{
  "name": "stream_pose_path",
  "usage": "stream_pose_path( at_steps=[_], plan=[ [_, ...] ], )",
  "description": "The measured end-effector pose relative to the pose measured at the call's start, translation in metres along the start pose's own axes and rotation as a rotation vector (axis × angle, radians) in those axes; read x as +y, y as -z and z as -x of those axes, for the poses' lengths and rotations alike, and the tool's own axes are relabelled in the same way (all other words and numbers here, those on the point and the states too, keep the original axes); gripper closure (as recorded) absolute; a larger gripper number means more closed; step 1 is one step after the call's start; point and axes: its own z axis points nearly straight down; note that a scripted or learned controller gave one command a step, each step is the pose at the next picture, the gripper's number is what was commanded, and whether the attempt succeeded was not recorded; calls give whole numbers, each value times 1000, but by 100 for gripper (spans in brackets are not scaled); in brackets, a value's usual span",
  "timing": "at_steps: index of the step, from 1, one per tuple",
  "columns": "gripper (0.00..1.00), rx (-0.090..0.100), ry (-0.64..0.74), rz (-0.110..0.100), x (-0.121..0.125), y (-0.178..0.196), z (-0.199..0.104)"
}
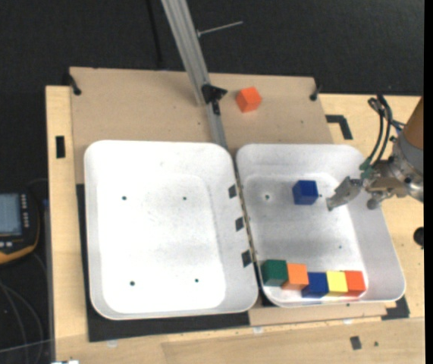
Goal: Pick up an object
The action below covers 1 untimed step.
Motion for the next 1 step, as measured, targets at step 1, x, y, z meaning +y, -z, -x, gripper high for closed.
stream_pose_path(
  at_steps=[1],
  plan=[
    [0,-3,1,-3,64,-111,29]
  ],
)
